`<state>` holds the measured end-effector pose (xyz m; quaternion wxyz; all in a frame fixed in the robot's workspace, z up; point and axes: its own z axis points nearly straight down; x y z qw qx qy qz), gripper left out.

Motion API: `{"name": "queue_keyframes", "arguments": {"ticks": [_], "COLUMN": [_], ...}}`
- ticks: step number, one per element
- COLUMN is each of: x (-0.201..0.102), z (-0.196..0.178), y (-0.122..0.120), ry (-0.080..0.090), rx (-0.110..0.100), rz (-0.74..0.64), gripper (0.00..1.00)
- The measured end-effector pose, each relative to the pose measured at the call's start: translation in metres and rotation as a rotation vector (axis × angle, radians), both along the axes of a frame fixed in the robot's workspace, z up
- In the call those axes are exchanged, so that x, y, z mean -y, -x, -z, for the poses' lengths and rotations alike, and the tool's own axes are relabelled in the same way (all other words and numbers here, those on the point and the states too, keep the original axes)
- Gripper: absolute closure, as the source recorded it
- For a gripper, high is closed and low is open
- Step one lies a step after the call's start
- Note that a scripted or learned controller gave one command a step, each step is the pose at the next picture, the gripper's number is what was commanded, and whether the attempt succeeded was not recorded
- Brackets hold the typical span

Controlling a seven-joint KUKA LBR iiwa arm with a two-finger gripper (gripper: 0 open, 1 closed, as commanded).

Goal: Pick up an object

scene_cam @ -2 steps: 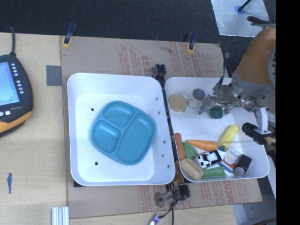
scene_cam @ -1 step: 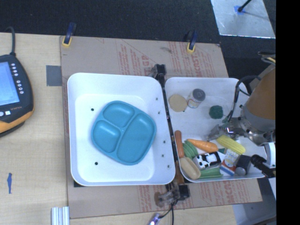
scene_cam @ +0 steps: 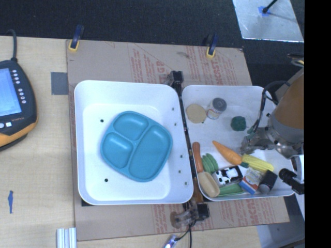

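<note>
Your jaws [scene_cam: 253, 142], state untellable, hover beside the carrot [scene_cam: 226, 152], which slants away toward the corn [scene_cam: 257, 164].

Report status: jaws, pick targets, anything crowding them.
Gripper low over right bin, jaw state unclear. Nothing seen held. Carrot and corn closest, packed among other toys. Blue plate alone in left bin.

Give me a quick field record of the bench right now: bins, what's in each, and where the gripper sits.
left bin: holds a blue divided plate
right bin: toy food and small items
far side of right bin: tan disc, small can, dark green ball
near side: carrot, corn, green pods, cow-patterned piece
gripper: over right bin's right side, beside the carrot
hold: nothing seen between fingers
bench left: tablet controller
</note>
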<state>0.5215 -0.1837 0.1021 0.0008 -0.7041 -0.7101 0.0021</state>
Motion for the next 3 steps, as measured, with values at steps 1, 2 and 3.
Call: {"name": "queue_keyframes", "arguments": {"ticks": [1, 2, 3], "x": [-0.017, -0.017, -0.034], "z": [-0.082, -0.081, 0.008], "y": [-0.072, -0.072, -0.021], "ry": [-0.002, -0.002, -0.002], "rx": [0.003, 0.001, -0.002], "rz": [0.004, 0.005, 0.003], "gripper": [1.00, 0.00, 0.00]}}
